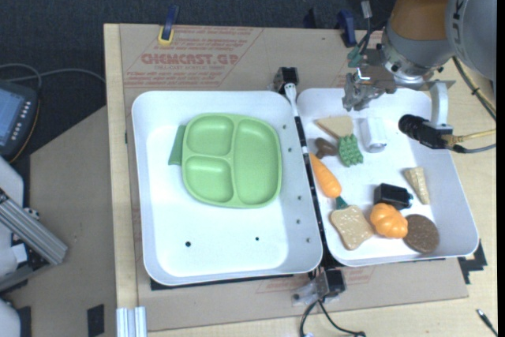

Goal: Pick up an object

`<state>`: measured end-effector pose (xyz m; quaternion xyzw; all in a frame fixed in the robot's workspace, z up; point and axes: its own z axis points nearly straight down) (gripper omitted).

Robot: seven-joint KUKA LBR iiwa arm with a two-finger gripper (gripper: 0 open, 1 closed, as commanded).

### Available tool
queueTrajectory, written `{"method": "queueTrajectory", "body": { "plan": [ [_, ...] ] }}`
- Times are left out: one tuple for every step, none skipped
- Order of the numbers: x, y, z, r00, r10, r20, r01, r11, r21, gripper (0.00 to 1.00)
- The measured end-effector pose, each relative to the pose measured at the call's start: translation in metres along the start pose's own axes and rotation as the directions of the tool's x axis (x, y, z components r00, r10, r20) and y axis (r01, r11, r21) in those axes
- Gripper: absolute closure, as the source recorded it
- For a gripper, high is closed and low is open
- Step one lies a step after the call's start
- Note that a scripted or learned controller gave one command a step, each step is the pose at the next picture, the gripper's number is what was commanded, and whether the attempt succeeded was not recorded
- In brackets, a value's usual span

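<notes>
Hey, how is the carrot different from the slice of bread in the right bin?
The carrot is bright orange and long, tapering to a point; the bread is tan, flat and roughly square. The carrot lies by the bin's left wall, nearer the middle; the bread sits closer to the front edge. Both are small toy foods lying flat in the right bin, untouched by the gripper.

Around the green divided plate [233,159] in the left bin [150,193] there is much bare white floor, mostly in front of the plate and on its left side. To the right of the plate, past the bin wall, the right bin [461,205] is crowded: the carrot [325,176], toast slice [352,226], orange fruit [388,220] and brown cookie [422,234] lie close together. The arm [430,4] hangs over that bin's far part.
</notes>
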<state>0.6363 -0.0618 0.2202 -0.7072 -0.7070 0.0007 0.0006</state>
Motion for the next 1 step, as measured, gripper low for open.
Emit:
{"method": "queueTrajectory", "body": {
  "plan": [
    [-0.0015, 0.0139, -0.0099, 1.000, -0.002, 0.001, 0.002, 1.000, -0.006, 1.00]
  ]
}}
